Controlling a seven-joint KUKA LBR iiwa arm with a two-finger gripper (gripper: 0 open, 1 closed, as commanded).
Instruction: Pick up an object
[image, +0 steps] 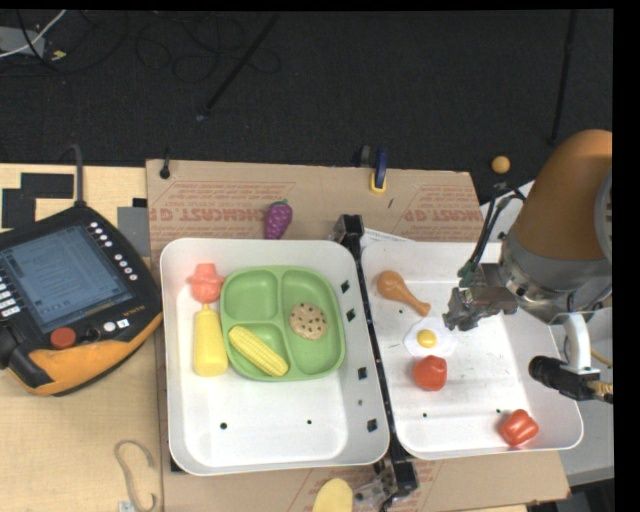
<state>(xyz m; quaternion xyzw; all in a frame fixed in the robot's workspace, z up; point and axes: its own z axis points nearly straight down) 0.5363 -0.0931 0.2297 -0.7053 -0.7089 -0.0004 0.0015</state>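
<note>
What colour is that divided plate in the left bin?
Light green; the divided plate shows clearly in the camera view.

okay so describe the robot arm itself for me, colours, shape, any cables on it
The arm is bulky and rounded, with a broad orange band above a grey wrist section. Thin dark cables run down its near side toward the gripper, a small dark, blocky metal assembly. A black cylindrical part with a white bracket sticks out below the wrist.
</note>
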